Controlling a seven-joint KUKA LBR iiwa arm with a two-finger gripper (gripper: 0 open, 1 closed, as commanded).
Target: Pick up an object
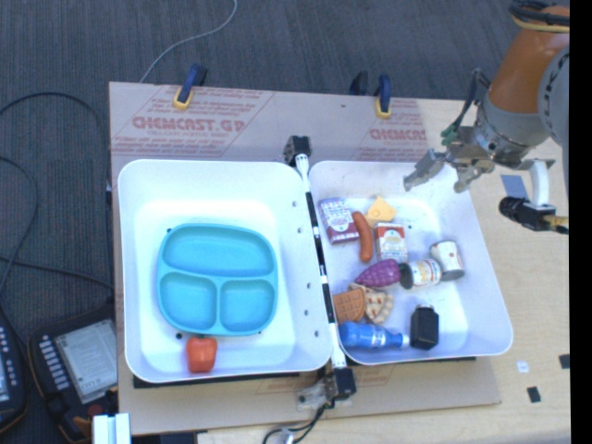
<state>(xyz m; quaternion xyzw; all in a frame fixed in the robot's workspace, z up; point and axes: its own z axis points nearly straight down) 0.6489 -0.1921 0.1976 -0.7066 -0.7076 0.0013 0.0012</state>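
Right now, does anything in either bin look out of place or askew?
One thing: an orange toy lies alone in the left bin, outside the blue tray, by its lower left corner. Everything else is heaped in the right bin.

Sky-blue tray (218,250), white bins (139,192), orange pepper (201,353), blue bottle (370,338)

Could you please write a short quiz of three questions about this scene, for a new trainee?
1. True or false: the blue divided tray lies in the left bin.
2. Which thing sits nearest the front edge of the right bin? A) the blue bottle B) the sausage C) the purple grapes
3. Fill in: the orange pepper lies in the left bin, just in front of the ____.

Key: 1 true. 2 A. 3 tray. Note that the gripper hangs over the right bin's far edge with open fingers and holds nothing.
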